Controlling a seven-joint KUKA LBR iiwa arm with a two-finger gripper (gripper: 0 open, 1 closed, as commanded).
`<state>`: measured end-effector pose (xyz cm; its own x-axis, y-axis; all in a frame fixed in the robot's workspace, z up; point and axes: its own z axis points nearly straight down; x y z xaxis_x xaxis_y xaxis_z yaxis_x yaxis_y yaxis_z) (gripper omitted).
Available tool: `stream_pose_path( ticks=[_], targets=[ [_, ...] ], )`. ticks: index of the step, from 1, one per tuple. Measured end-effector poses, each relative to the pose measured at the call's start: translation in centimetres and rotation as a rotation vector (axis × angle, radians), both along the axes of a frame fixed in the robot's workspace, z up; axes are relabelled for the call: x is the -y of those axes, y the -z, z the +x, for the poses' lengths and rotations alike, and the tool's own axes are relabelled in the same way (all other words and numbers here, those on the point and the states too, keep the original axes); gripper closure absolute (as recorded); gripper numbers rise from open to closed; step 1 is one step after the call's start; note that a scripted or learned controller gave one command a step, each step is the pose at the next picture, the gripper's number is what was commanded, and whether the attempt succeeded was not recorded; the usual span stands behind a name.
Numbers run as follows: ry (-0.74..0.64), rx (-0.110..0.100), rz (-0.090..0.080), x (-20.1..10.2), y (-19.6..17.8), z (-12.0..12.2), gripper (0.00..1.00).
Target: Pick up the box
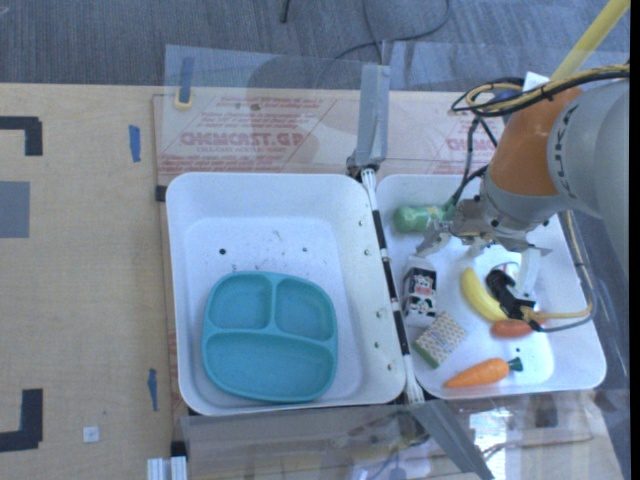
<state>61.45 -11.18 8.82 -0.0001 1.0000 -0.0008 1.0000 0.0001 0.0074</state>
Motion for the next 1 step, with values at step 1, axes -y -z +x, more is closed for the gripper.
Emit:
stream_pose_path(
  ticks=[1],
  targets=[
    [0.004, 0.004, 0.0, 0.22, -0.93, 0.17, 1.0]
  ],
)
